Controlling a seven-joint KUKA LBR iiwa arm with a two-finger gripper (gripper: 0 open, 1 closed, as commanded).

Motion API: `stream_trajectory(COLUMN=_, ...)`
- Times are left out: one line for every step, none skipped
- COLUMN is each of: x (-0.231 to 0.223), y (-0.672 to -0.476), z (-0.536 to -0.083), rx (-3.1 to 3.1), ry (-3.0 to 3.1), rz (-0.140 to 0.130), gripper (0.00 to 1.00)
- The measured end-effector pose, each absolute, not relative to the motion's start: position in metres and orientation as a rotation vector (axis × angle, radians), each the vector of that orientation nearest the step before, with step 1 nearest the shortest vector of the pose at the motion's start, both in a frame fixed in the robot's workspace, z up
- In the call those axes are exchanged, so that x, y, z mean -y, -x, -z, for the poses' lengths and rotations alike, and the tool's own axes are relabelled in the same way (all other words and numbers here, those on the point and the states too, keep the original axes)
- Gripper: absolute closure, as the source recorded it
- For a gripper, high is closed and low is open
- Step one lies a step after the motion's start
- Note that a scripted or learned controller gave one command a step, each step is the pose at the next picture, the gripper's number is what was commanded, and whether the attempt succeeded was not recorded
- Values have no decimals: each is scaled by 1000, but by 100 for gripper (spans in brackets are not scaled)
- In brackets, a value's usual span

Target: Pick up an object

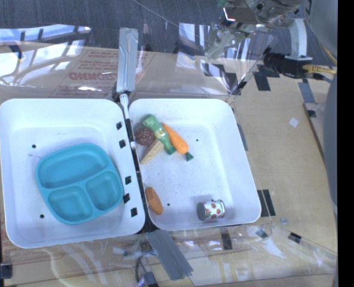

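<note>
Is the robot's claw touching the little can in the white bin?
Apart. The camera view shows the gripper up beyond the far edge of the right bin, while the little can lies near the bin's near edge, with bare bin floor between them.

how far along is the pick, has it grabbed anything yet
Nothing looks picked yet. The gripper is above the far edge of the right white bin, away from its contents. The orange toy carrot, small patterned can and orange-brown oval piece lie inside. Descent, grasp and lift remain.
</note>
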State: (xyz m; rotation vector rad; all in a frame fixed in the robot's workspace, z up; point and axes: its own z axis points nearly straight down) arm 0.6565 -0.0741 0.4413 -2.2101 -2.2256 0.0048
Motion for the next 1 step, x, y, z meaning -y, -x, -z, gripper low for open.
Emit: stream_trajectory(x=67, y=-656, z=-441, rx=2224, ry=2210, rz=-5, gripper=100)
